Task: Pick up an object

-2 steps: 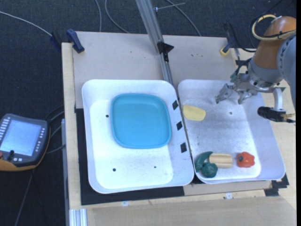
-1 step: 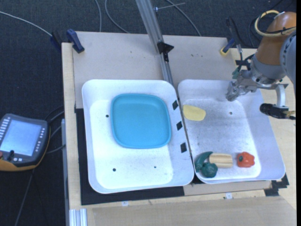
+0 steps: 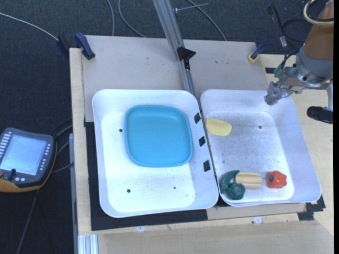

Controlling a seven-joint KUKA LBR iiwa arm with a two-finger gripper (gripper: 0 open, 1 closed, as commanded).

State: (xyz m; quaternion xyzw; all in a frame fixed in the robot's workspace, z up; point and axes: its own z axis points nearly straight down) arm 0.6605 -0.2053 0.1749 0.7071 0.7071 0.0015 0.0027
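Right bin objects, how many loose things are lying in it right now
4. A yellow piece lies near the left wall of the right bin; a green piece, a tan block and a red pepper line its near edge.

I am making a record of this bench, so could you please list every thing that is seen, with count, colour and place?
bins: 2, white, side by side on the bench
plate: 1, light blue, square, in the left bin
yellow piece: 1, yellow, upper left of the right bin
green toy: 1, dark green, near front edge of the right bin
wooden block: 1, tan, just right of the green toy
red toy: 1, red-orange, right of the wooden block
clamps: 2, blue, back corners of the bench
handheld screen: 1, grey, on the floor to the left
cables: several, grey, on the dark floor behind
gripper: 1, grey metal, above the right bin's back right corner
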